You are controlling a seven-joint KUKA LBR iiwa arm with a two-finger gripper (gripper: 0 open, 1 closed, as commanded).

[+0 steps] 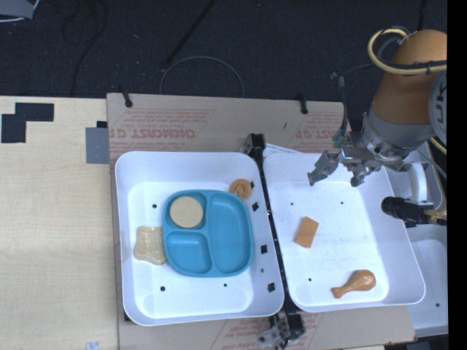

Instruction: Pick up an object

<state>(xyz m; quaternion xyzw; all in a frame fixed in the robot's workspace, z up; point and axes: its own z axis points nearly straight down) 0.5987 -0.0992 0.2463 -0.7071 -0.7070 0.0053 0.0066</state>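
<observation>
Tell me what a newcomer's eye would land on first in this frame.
The bright blue divided plate in the left bin stands out first, with a round tan cookie-like disc in its upper-left compartment. Next comes the arm's orange band at upper right, with the end effector hanging open over the right bin's far edge. Below it lie an orange block and a toy drumstick.

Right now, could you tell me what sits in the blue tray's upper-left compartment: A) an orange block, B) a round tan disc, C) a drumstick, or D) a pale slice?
B: the round tan disc lies in the upper-left compartment of the blue tray in the left bin.
</observation>
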